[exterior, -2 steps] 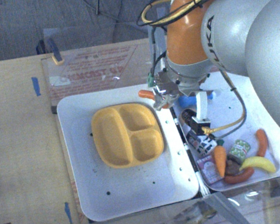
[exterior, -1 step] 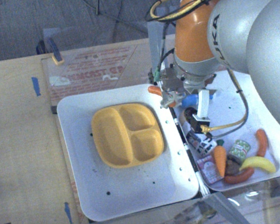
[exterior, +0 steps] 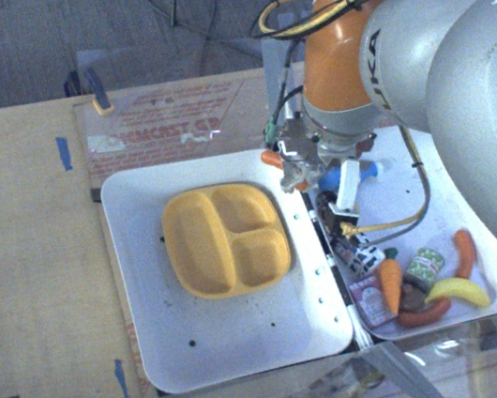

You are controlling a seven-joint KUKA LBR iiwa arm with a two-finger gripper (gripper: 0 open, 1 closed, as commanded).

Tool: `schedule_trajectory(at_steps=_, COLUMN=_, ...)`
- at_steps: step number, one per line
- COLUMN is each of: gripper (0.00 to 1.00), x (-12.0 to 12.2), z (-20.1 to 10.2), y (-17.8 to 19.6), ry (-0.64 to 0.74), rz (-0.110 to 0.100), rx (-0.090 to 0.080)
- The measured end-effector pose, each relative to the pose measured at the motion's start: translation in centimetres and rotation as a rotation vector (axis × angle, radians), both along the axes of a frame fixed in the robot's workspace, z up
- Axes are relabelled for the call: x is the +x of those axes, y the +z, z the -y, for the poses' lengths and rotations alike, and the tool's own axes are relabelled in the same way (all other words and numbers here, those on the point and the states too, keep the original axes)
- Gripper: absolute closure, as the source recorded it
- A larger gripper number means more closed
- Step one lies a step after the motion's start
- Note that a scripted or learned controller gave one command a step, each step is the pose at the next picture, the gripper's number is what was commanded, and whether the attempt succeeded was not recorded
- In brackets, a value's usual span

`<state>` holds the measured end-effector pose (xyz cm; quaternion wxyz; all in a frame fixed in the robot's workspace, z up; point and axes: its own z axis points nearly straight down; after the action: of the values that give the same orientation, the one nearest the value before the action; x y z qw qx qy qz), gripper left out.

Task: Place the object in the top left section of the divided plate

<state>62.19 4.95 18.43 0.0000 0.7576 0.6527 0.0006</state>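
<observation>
The yellow divided plate (exterior: 227, 240) lies in the left bin (exterior: 161, 352), with one large section on its left and two smaller ones on its right; nothing is in any of them. My gripper (exterior: 299, 173) hangs over the wall between the two bins, just off the plate's upper right corner. A small orange piece (exterior: 270, 157) shows right beside the gripper's left side; whether it is held is unclear. A blue object (exterior: 363, 169) lies partly hidden under the wrist in the right bin (exterior: 482, 228).
In the right bin's near corner lie a carrot (exterior: 391, 282), a banana (exterior: 461, 291), two red sausages (exterior: 465, 250) (exterior: 425, 313), a green can (exterior: 425, 265) and a purple packet (exterior: 371, 301). The big grey arm covers the right bin's far side.
</observation>
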Motion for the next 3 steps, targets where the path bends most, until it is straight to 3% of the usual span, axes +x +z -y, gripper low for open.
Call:
schedule_trajectory(at_steps=1, gripper=1.00, x=1.3, z=-1.0, y=0.0, ry=0.063, rz=0.000, rx=-0.002)
schedule_trajectory(at_steps=2, gripper=1.00, x=4.5, z=-2.1, y=5.8, ry=0.012, rz=0.000, rx=-0.001)
schedule_trajectory(at_steps=3, gripper=1.00, x=3.0, z=-2.7, y=0.0, ry=-0.129, rz=-0.004, rx=-0.001)
